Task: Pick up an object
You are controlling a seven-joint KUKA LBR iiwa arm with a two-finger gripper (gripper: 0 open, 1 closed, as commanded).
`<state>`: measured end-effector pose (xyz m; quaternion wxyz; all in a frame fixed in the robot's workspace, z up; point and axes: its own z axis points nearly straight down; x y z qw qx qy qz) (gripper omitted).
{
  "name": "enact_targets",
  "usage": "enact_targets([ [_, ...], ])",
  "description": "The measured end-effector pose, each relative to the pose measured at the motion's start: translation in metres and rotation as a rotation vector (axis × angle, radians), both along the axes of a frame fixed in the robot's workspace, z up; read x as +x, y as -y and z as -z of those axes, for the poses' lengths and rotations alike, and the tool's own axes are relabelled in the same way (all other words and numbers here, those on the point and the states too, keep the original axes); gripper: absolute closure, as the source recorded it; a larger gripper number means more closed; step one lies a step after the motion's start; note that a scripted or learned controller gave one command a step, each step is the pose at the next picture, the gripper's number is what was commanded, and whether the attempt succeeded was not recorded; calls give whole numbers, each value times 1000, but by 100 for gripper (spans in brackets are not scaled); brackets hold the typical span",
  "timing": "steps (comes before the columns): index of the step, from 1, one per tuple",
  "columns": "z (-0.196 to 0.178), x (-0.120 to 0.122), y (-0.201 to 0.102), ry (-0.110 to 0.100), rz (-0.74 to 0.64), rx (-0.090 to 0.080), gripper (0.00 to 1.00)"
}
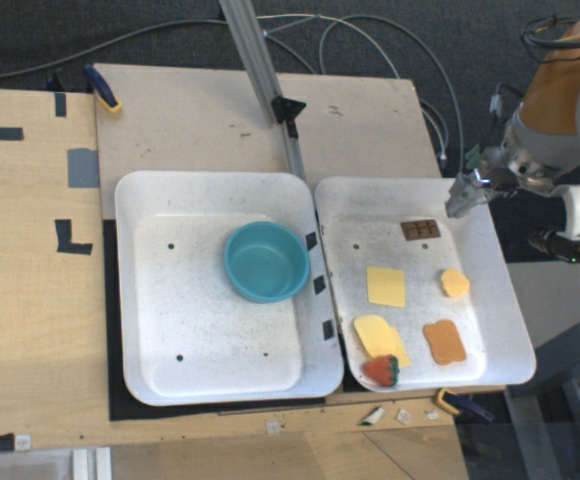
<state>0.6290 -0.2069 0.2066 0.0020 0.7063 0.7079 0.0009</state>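
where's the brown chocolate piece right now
In the camera view, the brown chocolate piece lies near the far edge of the right bin, just beyond the yellow square and close to the end effector.

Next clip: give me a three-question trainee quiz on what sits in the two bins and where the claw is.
1. True or false: the blue bowl sits in the left bin.
2. Which item in the right bin lies nearest the claw?
A. red strawberry
B. brown chocolate bar
C. orange slab
3. Fill in: the claw hovers over the right bin's ____ rim, at its right corner.

Key: 1 true. 2 B. 3 far.
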Motion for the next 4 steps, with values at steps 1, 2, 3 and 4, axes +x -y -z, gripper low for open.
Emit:
enact_targets([
  [1, -63, 6, -1, 2, 0, -1, 100],
  [2, -62, -10, -56, -5, -4, 3, 100],
  [3, -44, -16, -110, -7, -4, 3, 100],
  [4, -35, -29, -151, -6, 0, 1, 100],
])
